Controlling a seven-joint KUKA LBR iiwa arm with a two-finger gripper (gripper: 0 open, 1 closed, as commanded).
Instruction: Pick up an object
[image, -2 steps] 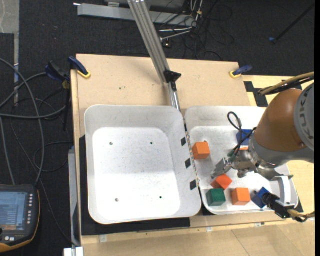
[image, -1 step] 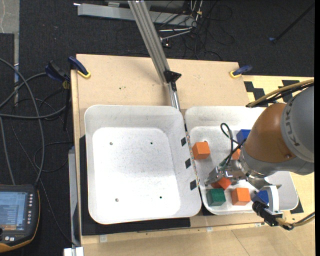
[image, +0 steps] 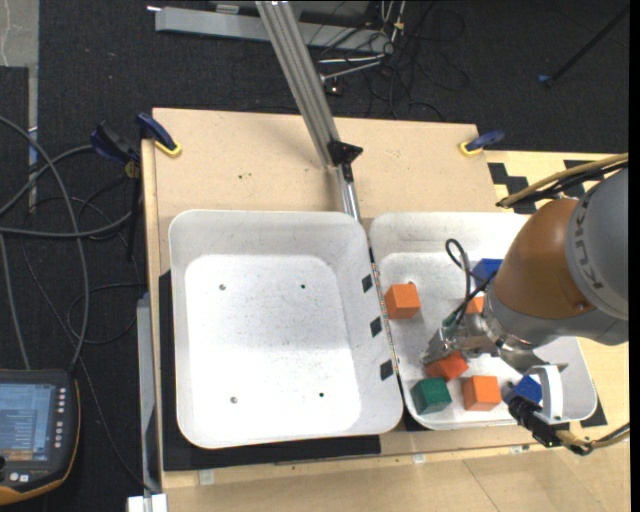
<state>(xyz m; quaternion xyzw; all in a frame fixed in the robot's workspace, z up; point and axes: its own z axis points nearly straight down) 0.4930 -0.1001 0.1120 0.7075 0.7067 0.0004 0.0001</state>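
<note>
Tool (image: 447, 352) sits over a red-orange block (image: 450, 366), tilted diagonally.

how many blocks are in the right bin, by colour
orange: 2 – one near the divider, one at the near edge
green: 1
red: 1, by the pincer
blue: 1, partly behind the arm
total: 5 visible; the arm may hide more

left bin (image: 200, 300): open | right bin (image: 420, 262): blocks (image: 402, 299) crowd front
</note>
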